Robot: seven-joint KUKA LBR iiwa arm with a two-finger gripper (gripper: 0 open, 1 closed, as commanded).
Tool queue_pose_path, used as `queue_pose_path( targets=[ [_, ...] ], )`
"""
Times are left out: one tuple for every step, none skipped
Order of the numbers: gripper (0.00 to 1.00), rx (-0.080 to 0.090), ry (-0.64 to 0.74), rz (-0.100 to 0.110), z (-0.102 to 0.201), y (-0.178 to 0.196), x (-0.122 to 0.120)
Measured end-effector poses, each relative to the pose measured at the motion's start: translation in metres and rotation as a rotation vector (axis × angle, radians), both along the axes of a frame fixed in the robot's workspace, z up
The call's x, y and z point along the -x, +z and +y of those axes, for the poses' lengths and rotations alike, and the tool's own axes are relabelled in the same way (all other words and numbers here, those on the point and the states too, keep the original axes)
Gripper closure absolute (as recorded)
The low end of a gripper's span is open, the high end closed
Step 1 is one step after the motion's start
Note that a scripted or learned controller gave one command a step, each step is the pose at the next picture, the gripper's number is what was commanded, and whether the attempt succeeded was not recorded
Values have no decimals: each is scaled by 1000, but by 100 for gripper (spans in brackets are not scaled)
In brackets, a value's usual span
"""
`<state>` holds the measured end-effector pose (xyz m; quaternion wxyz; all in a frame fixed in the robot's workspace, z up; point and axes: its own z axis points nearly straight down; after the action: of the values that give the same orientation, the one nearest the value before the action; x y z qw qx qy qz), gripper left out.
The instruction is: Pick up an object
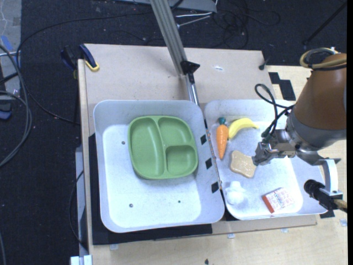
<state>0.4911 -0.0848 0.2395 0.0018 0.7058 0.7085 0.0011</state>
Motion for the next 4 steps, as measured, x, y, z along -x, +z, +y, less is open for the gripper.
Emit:
queue_pose_path(
  targets=[
    [100,1,0,-1,0,44,-1],
    [100,-1,3,1,45,44,-32],
    [100,0,3,2,92,39,-49],
    [100,-1,2,2,130,34,-77]
  ],
)
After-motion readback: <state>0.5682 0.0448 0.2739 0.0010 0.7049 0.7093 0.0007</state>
